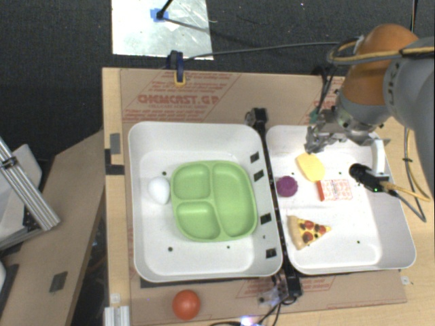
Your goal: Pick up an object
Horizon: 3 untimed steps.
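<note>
The right bin [380,246] holds a yellow wedge of cheese [311,166], a purple round thing [287,186], a small red and white packet [334,190] and a pizza slice [308,230]. My gripper [316,143] hangs over the back of this bin, just above and behind the cheese, with nothing seen held in it. In the left bin [146,250] lies a green divided tray [212,200] with a white egg [159,189] beside its left edge.
A red ball [185,304] rests on the cardboard in front of the left bin. Black clips line the divider [262,182] between the bins. The grey arm with its orange band [380,60] comes in from the upper right.
</note>
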Available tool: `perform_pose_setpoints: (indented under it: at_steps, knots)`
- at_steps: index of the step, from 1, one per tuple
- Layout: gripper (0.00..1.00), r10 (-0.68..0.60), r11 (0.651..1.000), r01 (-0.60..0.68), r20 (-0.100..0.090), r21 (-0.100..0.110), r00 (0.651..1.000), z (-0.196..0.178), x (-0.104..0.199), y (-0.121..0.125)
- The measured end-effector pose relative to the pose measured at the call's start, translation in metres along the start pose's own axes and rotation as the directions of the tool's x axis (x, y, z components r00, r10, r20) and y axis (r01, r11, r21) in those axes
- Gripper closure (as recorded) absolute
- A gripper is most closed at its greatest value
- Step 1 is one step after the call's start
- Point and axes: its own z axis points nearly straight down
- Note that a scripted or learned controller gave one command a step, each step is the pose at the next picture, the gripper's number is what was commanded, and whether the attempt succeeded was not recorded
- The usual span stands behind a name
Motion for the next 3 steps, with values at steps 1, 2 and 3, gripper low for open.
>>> perform_pose_setpoints:
  at_steps: [1, 2, 3]
  knots:
    - [1.00, 0.000, 1.000, 0.000, 0.001, -0.002, 1.000, -0.054, 0.000, 0.002]
    - [1.00, -0.005, 1.000, 0.005, -0.002, 0.004, 1.000, -0.046, 0.054, -0.017]
    - [1.00, -0.007, 1.000, 0.007, -0.003, 0.005, 1.000, -0.053, 0.114, -0.037]
